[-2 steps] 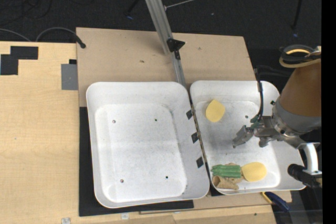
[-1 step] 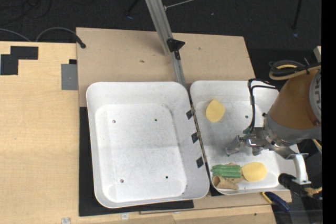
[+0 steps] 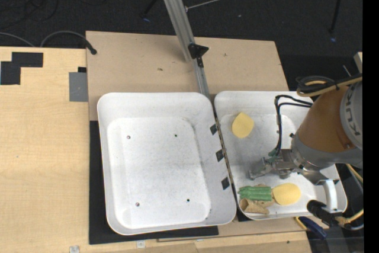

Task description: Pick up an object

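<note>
In the right bin (image 3: 260, 105) a round yellow piece (image 3: 242, 125) lies near the far left side. At the bin's near edge a green object (image 3: 256, 192) lies beside a yellow lemon-like object (image 3: 286, 194), with a small tan object (image 3: 255, 205) just below the green one. My gripper (image 3: 257, 173) reaches in from the right and hangs low over the bin's middle, a little above the green object. Nothing shows between its fingers.
The left bin (image 3: 160, 163) sits beside the right one, with black clips (image 3: 220, 154) along the shared wall. A slanted metal rail (image 3: 177, 15) rises behind the bins. The brown arm body (image 3: 328, 127) covers the right bin's right side.
</note>
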